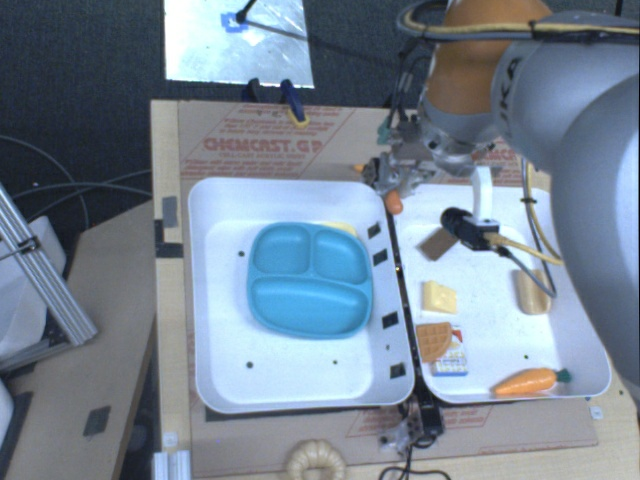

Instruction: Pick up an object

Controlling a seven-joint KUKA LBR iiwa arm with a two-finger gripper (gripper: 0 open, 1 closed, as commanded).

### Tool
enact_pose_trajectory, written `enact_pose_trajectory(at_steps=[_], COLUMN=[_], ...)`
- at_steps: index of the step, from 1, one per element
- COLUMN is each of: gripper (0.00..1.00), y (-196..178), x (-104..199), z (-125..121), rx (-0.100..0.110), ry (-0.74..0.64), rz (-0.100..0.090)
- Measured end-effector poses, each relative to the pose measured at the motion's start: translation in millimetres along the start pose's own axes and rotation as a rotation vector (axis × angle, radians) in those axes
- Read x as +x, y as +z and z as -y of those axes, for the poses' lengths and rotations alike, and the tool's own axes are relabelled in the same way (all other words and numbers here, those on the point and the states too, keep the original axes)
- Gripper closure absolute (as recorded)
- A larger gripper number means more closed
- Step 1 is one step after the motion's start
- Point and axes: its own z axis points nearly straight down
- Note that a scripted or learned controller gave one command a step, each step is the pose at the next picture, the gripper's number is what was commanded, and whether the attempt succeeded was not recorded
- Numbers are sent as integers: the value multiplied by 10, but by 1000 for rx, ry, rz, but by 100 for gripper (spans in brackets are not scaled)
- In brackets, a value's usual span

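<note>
So the gripper (400,176) sits at the far end of the strip where the two bins meet. It's blurry and tucked under the bulk of the arm (560,78), and we honestly can't tell whether it's clenched or released, or whether it's grasping anything. Just below it, right by the divider at the far corner of the right bin (490,328), there's a small orange thing (395,205), too tiny for us to say what it is. The rest of that bin has a brown block (437,244), a pale yellow square (439,297), a round waffle-looking piece (433,339) overlapping a little box (453,360), a tan piece (530,293) near the right wall, and a carrot (525,381) along the near rim. The arm covers the bin's far right corner. In the left bin (215,298) we see a blue divided plate (310,278), with a sliver of something yellow (343,228) peeking out at its far edge, mostly hidden. Both bins rest on the surface (260,138).
</note>
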Motion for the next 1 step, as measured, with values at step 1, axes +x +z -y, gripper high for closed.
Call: enact_pose_trajectory(at_steps=[1], gripper=[100], y=[46], x=[14], z=[-20], rx=[1], ry=[5], rz=[2])
